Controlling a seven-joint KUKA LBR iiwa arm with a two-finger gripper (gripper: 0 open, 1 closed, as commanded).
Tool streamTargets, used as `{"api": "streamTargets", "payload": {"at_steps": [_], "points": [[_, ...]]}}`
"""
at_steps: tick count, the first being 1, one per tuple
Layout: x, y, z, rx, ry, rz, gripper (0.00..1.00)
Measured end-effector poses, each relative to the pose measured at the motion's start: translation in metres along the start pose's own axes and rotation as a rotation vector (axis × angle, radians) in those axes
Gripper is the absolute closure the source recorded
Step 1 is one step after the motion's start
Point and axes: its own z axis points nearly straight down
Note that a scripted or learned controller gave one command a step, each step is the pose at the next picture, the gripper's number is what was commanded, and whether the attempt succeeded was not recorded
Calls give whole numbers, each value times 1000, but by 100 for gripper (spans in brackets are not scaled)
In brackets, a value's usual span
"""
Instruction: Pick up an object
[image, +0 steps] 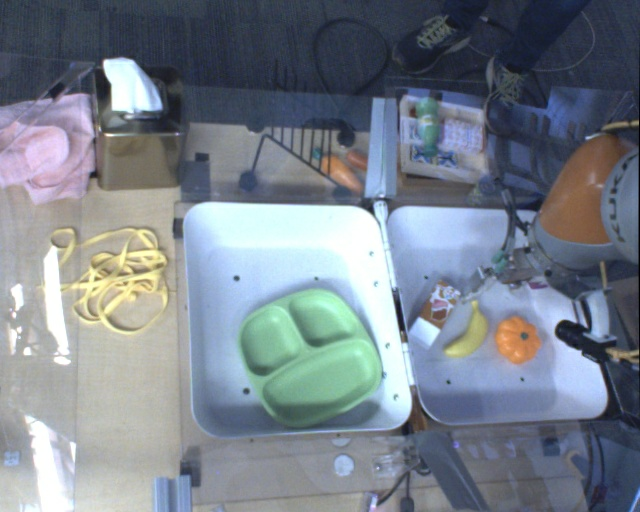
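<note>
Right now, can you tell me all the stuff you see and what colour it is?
bins: two, white, side by side on the bench
divided plate: one, green, in the left bin
banana: one, yellow, right bin
small pumpkin: one, orange, right bin, beside the banana
small packet: one, brown and white, right bin, left of the banana
rope: one, yellow, bench left of the bins
tissue box: one, tan, back left
cloth: one, pink, far left
arm: one, grey with orange, over the right bin
</note>
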Motion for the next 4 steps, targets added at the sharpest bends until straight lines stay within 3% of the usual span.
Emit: {"api": "streamTargets", "payload": {"at_steps": [1, 2, 3, 4], "points": [[32, -103, -1, 1, -6, 43, 0], [92, -91, -1, -3, -8, -202, 0], [66, -27, 1, 0, -5, 490, 0], [55, -98, -1, -4, -7, 390, 0]]}}
